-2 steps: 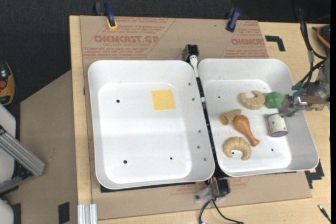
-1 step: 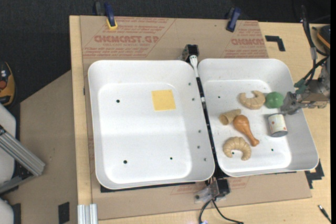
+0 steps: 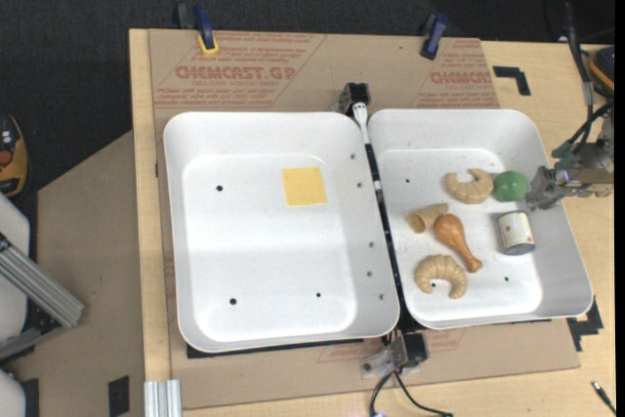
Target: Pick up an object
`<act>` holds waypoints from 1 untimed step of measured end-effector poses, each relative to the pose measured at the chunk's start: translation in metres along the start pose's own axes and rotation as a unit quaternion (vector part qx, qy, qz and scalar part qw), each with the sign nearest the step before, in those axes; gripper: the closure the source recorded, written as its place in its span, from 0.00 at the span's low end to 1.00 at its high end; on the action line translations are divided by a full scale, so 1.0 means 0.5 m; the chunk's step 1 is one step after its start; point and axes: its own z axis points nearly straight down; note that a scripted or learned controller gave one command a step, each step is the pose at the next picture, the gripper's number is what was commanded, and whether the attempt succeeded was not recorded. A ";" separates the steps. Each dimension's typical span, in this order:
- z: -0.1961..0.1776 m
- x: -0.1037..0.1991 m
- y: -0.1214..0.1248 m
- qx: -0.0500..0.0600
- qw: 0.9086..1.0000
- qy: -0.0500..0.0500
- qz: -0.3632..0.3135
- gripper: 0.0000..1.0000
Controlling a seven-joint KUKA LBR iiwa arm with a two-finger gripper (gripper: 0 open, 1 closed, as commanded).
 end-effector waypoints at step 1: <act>-0.020 0.000 0.002 -0.001 1.000 -0.001 0.000 1.00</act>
